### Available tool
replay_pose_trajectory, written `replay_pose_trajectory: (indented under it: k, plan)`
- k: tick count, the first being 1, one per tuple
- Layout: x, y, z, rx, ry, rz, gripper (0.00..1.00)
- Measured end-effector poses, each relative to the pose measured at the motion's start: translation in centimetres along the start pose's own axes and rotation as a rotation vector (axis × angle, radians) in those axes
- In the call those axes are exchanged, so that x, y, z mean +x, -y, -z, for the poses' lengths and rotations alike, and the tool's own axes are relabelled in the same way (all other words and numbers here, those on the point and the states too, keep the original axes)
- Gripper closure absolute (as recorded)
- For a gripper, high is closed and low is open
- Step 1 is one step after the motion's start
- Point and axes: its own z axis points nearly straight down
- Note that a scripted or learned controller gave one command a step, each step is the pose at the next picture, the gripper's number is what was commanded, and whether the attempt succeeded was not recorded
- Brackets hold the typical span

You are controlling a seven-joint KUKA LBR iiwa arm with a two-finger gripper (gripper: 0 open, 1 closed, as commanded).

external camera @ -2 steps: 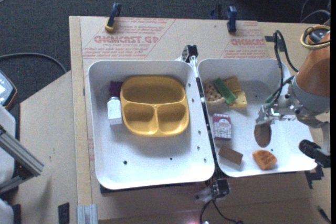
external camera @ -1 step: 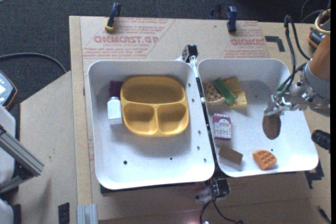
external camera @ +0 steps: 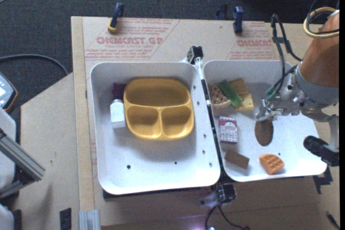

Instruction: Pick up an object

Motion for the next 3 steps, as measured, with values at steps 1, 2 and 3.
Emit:
replay_pose_trajectory:
  k: [1, 2, 3]
  plan:
    - [3.1, 1.3, -1.8, 0.005, 0.000, -0.003, 1.00]
    - [3.9, 0.5, -0.2, -0.003, 0.003, -0.004, 1.00]
    - [3.6, 1.2, 0.2, 0.000, 0.002, -0.006, 1.00]
